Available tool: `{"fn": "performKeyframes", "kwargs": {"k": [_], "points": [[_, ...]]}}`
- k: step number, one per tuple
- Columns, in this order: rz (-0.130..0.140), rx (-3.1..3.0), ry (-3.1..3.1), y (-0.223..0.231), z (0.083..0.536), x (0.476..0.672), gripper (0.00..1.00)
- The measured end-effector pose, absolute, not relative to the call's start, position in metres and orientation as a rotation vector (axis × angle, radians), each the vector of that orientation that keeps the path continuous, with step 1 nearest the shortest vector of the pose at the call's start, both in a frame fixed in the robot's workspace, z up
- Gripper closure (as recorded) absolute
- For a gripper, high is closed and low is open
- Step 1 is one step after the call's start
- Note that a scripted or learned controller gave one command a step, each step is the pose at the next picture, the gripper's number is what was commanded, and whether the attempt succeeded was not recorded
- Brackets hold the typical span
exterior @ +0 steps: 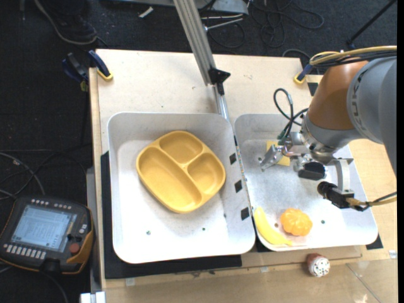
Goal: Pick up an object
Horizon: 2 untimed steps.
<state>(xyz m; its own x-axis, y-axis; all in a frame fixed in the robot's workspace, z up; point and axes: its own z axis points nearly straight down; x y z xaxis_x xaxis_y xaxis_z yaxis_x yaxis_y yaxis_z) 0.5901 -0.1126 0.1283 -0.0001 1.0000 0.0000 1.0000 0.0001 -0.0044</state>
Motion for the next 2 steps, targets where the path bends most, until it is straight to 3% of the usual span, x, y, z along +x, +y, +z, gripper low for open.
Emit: {"fn": "performKeyframes", "kwargs": {"k": [1,2], "points": [[0.003,-2.220,-2.220,-0.112,0.093,0.590,0.00],[-0.001,-2.223,-2.223,-0.112,0.106,0.591,1.00]]}}
